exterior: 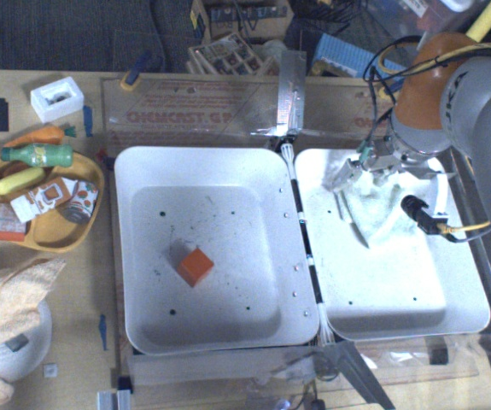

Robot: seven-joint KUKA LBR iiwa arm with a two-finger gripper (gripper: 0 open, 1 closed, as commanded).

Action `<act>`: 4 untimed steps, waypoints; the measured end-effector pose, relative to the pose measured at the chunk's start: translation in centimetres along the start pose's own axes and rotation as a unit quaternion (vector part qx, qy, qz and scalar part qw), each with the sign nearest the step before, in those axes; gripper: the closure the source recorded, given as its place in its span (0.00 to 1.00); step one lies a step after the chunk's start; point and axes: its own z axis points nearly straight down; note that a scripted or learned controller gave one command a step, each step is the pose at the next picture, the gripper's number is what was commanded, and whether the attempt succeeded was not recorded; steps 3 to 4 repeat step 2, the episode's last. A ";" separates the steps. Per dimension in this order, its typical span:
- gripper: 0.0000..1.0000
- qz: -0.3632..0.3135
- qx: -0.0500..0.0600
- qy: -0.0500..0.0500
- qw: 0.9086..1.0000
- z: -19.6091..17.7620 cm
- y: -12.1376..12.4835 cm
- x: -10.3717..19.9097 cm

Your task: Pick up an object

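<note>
Orange cube [195,266] in view-left bin [143,173], on the bin floor, a bit below & left of centre. Flat on one face, turned so a corner points toward the camera. Nothing touching it; a few dark specks on the floor around it. Well apart from the arm.

Arm [429,84] in from the view's right, orange band uppermost, wrist over the upper part of view-right bin [416,314]. Jaws low over that bin's upper-left area, near the divider between the two bins, slanting down & to the left. Blurred & pale against the white floor, so open or closed: can't tell. Likewise can't tell whether anything is gripped.

Off to view-left on the surface [6,84]: yellow bowl [57,239] w/ toy food inside, i.e. green bottle [40,155], banana [10,180], small printed packs [53,196]. White box [57,99] just above the bowl, apart from it. Beige cloth [10,314] bunched at the bottom-left corner. Wooden board [194,114] w/ red lettering along the back edge of the view-left bin.
</note>
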 end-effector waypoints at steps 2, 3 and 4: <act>0.00 0.155 0.004 0.003 0.988 0.0 -1.3 0.1; 0.00 0.155 0.004 0.003 0.988 0.0 -1.3 0.1; 0.00 0.155 0.004 0.003 0.988 0.0 -1.3 0.1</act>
